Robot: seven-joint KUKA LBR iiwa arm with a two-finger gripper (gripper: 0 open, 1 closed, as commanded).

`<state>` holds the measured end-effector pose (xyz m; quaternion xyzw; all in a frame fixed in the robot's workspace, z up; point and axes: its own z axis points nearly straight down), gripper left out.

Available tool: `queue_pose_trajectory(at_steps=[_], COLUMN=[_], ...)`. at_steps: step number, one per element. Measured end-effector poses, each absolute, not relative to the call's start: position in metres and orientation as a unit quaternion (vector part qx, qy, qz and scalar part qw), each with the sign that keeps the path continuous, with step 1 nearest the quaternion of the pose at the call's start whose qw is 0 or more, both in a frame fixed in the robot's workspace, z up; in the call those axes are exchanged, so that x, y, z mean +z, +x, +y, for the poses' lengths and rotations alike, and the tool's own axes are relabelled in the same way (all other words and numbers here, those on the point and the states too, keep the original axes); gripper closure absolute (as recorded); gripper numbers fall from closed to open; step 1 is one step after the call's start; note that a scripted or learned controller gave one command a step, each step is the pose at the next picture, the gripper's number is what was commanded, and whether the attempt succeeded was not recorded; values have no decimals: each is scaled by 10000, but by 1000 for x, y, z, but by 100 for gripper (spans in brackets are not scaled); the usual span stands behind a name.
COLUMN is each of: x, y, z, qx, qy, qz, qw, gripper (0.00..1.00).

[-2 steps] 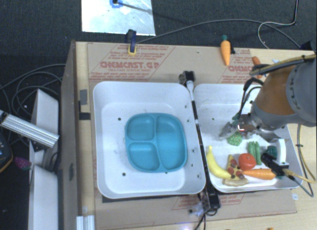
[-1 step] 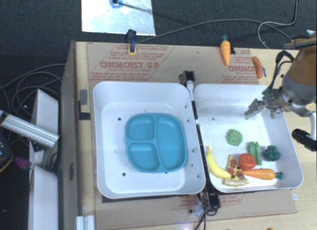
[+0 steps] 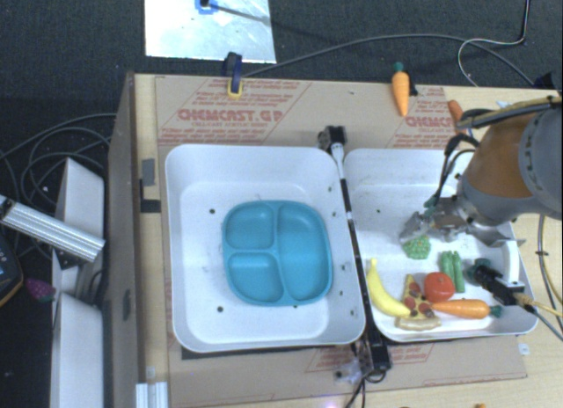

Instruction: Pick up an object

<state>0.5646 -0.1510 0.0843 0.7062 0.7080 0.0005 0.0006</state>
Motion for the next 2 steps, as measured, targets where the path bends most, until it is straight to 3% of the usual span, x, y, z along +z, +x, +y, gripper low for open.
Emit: queue_pose_trajectory(at_steps=[1,2], x=[95,239], y=[565,517], z=[-151,-70], qx=[10,20], qy=[7056,7056], qz=[7086,7086], qw=[15,18], gripper=[100,100])
